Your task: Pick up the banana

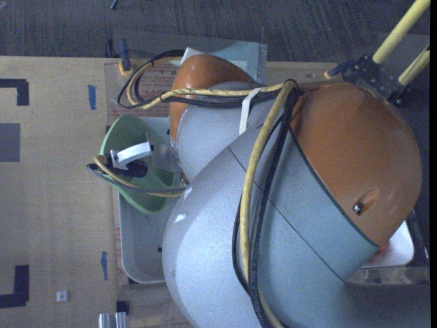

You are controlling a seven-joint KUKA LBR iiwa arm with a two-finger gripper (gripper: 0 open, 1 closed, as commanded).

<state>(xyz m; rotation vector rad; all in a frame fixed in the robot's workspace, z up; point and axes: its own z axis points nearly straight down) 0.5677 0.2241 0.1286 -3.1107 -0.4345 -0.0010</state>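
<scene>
1. The arm (287, 210) covers most of the camera view. Its grey housing runs from the lower centre up toward the right, and a large orange dome (362, 156) sits at the right.
2. A second orange section (205, 74) of the arm lies near the top centre, above the grey housing.
3. A cable bundle (256, 183), yellow and black, runs down the grey housing and loops out to the left past the upper orange section.
4. A green bowl-shaped object (126, 162) lies in the white bin (136, 251), near the bin's left wall. A white part and a black part of the arm's end reach into it.
5. Jaws: the arm's body and the green object hide the jaws. I cannot tell how far open they are or whether they have hold of anything.
6. Banana: I cannot tell where it is. The arm covers most of both bins.
7. The white bin's left wall and lower left corner show beneath the arm.
8. The table (48, 183) is a tan surface left of the bin. Black corner marks (17, 91) and blue tape strips (92, 96) lie on it.
</scene>
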